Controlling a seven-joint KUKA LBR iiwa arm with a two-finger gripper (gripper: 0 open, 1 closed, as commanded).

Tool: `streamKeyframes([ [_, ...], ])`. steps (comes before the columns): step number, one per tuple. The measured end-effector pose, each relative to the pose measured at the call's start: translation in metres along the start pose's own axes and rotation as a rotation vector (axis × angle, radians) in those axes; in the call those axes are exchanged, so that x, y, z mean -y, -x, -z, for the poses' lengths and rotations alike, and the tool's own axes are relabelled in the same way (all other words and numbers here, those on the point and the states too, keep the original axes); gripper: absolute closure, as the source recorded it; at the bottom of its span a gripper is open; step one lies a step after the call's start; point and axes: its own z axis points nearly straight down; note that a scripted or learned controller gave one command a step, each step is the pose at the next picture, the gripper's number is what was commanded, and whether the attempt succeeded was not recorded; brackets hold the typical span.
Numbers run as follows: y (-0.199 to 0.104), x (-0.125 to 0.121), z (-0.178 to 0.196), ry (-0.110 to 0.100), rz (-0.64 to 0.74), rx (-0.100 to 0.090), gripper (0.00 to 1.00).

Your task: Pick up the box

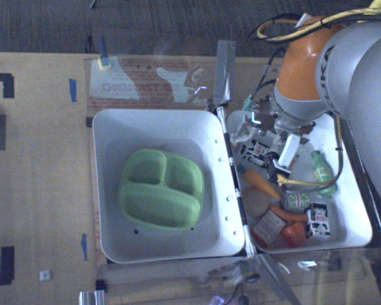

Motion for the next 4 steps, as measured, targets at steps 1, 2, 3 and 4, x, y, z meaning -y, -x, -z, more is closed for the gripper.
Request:
streamKeyframes([
  [1, -0.057, 0.004, 0.000, 0.000, -0.021, 0.000, 0.00],
  [2, -0.118, -0.014, -0.058, 0.019, -0.157, 0.001, 0.00],
  [3, -0.124, -0.014, -0.061, 0.031, -0.193, 0.014, 0.00],
  [4, -0.127, -0.016, -0.061, 0.045, -0.297, 0.013, 0.00],
])
